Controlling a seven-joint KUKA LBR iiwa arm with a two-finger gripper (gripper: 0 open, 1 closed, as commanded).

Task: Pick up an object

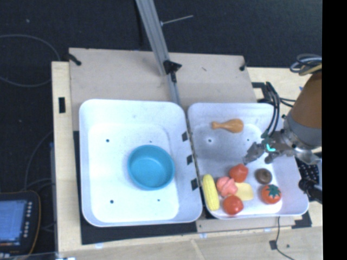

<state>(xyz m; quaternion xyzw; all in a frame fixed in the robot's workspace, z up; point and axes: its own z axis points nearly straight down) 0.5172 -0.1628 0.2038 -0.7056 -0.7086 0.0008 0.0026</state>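
Note:
My gripper [259, 156] hangs over the middle of the right bin [217, 124], open, with nothing between its fingers. Just below it lie a red tomato [238, 173] and a brown round piece [263, 175]. Further toward the front edge sit a pink piece [226, 186], a yellow block [244, 191], a second red tomato [232, 205], a corn cob [210, 192] and a red fruit with a green top [271, 194]. A toy chicken drumstick [229, 125] lies apart at the back of the bin.
The left bin [103, 123] holds a blue bowl [151, 167]. A grey metal strut [154, 31] slants down to the seam between the bins. The arm's orange band [310, 104] stands at the right.

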